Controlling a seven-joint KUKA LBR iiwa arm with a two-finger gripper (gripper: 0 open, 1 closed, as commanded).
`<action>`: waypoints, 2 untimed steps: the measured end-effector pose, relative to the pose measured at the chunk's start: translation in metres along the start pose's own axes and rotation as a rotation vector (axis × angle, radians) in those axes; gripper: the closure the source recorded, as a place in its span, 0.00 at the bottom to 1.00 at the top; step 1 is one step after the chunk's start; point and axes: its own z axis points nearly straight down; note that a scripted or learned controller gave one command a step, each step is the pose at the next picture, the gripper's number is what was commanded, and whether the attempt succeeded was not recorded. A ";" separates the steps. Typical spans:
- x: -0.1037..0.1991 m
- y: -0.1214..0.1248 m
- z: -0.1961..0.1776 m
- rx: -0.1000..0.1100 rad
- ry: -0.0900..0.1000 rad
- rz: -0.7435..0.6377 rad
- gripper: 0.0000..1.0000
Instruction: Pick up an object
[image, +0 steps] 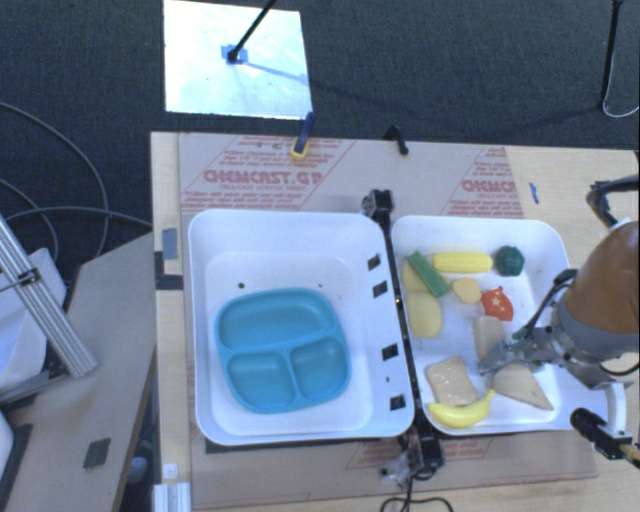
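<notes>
The right bin (545, 235) holds toy food: a yellow corn cob (461, 262), a green stick (428, 275), a dark green piece (509, 260), a red tomato (497, 304), a small orange piece (466, 290), a pale yellow pear shape (426, 315), a beige slice (450, 381), a banana (460, 413), a cream piece (487, 333) and a tan wedge (523, 388). My gripper (505, 355) reaches in from the right, low over the bin between the cream piece and the tan wedge. Nothing is visibly between its fingers.
The left bin (290, 235) holds a blue divided plate (283, 350). A black divider with clips (390, 300) runs between the bins. The arm's orange band (612, 285) hangs over the right bin's right edge. Cardboard (260, 175) lies under both bins.
</notes>
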 end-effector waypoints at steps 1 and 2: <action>-0.030 0.005 -0.057 -0.011 -0.006 -0.003 0.00; 0.027 0.055 -0.011 -0.007 0.001 -0.014 0.00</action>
